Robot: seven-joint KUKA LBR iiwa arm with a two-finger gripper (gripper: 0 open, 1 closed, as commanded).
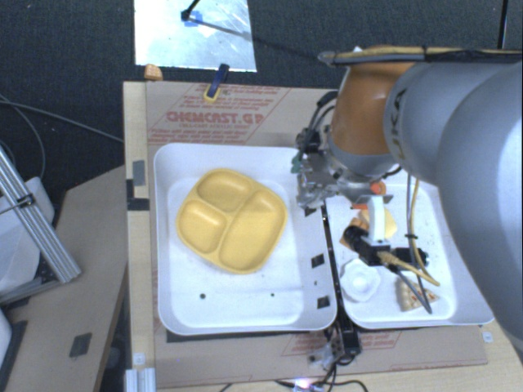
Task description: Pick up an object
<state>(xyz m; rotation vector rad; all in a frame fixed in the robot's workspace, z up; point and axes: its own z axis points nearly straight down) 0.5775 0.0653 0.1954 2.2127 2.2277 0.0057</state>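
- The grey arm (pixel 458 113) reaches in from the right; its orange band (pixel 364 113) sits above the far end of the right bin (pixel 384 315)
- The gripper (pixel 310 188) hangs low over the divide between the two bins, near their far end; whether it is released or clenched cannot be told, as the wrist hides its tip; nothing shows in its grasp
- A yellow plate (pixel 233 219) with three compartments lies flat in the left bin (pixel 245 305), filling much of the middle and far part; it lies just left of the gripper and apart from it
- In the right bin, toward the near end, lies what looks like a small white cap (pixel 359 281), round and pale against the bin floor; a tan piece (pixel 406 295) lies just to its right
- Both bins rest on a cardboard sheet (pixel 221 117) with red print; a small blue and yellow item (pixel 216 82) lies on its far edge; beyond that a shiny sheet (pixel 196 23) lies on the dark floor
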